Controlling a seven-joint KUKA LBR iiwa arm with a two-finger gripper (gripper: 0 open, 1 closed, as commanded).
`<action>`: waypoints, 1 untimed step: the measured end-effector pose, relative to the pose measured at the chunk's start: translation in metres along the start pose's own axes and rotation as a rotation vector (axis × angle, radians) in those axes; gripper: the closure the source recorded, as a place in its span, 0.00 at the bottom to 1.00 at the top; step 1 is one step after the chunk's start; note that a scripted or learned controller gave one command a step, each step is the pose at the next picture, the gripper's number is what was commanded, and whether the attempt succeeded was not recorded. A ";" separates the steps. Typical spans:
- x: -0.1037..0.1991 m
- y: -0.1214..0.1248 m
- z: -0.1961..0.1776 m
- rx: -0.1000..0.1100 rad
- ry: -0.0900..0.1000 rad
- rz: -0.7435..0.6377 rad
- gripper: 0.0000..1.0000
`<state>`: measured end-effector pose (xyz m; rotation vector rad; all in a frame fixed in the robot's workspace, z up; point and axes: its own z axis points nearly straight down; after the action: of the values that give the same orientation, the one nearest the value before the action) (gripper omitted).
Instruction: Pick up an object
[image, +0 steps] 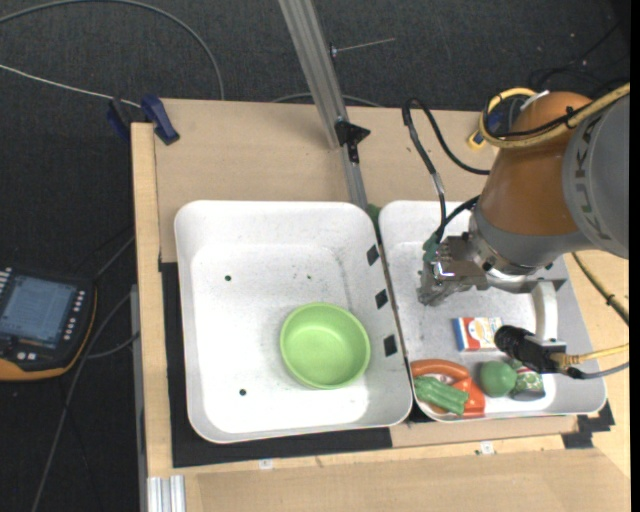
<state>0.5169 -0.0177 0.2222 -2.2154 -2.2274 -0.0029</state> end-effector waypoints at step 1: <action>0.045 -0.008 -0.005 0.001 0.000 0.001 1.00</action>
<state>0.5082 0.0270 0.2269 -2.2159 -2.2260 -0.0020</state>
